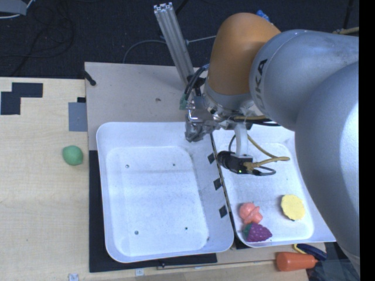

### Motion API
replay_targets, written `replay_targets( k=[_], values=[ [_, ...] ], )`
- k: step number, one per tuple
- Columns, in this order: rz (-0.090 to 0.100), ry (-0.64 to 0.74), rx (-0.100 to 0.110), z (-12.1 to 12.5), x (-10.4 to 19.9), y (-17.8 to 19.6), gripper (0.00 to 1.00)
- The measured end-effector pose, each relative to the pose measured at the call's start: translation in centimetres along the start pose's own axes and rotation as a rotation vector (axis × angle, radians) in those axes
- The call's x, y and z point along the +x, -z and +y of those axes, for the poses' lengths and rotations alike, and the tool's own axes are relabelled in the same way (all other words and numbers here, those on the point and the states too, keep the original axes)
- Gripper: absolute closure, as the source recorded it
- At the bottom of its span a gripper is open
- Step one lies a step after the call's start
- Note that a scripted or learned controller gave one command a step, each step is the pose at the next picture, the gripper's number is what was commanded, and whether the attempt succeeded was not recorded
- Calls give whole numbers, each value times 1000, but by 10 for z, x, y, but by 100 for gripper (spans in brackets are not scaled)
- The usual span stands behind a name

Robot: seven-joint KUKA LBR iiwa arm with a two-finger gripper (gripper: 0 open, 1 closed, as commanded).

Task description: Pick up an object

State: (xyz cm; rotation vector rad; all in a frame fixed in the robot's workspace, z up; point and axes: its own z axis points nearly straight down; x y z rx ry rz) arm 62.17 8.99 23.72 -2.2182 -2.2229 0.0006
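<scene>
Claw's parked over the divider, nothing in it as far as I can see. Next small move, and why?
Probably shift the claw toward the right bin and the pink toy. It sits by the left bin's top right corner, while the toys lie at the right bin's near end.

Setting: robotics lab test cell. A large grey industrial arm (310, 92) with an orange band (234, 54) reaches over two shallow white bins (152, 198) set side by side on a pale wood tabletop (35, 198). Loose cables (35, 16) trail over dark floor beyond the bins' far edge, and an aluminium extrusion post (176, 45) stands just behind the bins. Toy plastic food lies in the bin under the arm, a green ball (73, 155) left of the bins; black marker squares (217, 183) run along the divide between bins.
</scene>
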Motion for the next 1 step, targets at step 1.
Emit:
replay_targets(
  k=[1],
  values=[
    [-1, -1, -1, 0, -1, 0, 0]
  ],
)
